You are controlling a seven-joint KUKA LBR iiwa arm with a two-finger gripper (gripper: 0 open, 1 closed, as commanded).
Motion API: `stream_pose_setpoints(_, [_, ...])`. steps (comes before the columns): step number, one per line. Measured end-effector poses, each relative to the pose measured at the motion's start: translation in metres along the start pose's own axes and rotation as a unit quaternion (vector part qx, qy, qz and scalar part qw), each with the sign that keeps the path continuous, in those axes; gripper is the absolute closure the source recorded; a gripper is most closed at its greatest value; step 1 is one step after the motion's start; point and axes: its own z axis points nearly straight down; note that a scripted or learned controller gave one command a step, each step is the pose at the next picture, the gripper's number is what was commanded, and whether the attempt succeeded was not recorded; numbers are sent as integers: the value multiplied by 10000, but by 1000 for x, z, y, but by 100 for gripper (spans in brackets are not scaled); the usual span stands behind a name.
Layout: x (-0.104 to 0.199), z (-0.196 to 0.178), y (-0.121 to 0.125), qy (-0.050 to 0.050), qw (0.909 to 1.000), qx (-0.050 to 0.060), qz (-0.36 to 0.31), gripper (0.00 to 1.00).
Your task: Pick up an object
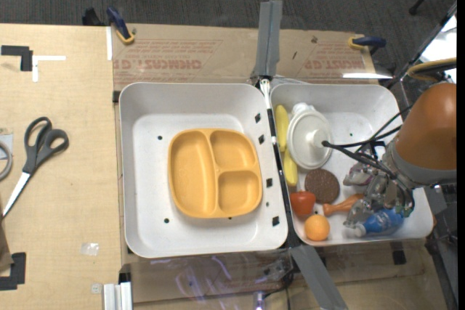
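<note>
Blue-and-white object (378, 223), lying flat

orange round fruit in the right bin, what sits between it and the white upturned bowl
In the camera view, a red tomato-like piece and a brown round patty lie between the orange round fruit and the white upturned bowl.

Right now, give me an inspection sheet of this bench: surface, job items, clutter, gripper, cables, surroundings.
Surface: two white bins, left bin and right bin, on a wooden bench.
Job's things: yellow divided tray in the left bin; white lid, banana, brown disc, red piece, orange ball, carrot, blue item in the right bin.
Clutter: scissors on the bench.
Grippers: gripper low in the right bin near the blue item; jaws unclear.
Cables: black cables run to the wrist.
Surroundings: cardboard, blue clamps, dark floor.
</note>
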Motion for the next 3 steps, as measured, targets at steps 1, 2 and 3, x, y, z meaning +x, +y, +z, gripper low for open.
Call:
stream_pose_setpoints(1, [-1,9,-11,13,10000,1,-21,0])
stream_pose_setpoints(2, [-3,-1,-10,-4,10000,2,-40,100])
stream_pose_setpoints(3, [-47,-46,9,17,9961,1,885,100])
